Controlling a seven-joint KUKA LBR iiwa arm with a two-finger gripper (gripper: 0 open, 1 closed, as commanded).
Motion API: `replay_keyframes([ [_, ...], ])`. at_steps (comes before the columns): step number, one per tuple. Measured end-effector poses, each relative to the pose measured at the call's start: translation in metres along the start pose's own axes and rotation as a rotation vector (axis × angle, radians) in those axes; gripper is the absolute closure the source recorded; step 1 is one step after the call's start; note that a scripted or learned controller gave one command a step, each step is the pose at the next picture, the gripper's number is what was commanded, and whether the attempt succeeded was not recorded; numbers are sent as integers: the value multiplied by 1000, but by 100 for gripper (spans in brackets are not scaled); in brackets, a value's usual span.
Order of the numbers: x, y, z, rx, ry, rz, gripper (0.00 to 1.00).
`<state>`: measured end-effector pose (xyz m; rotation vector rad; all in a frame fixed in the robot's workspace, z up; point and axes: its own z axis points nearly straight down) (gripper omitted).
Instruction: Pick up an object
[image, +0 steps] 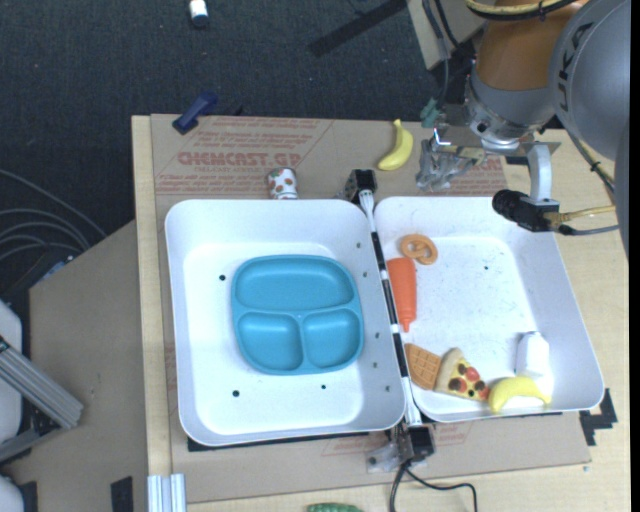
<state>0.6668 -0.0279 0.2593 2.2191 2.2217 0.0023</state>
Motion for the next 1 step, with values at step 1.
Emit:
replay_keyframes([
  [1,2,-6,40,5,1,1,100],
])
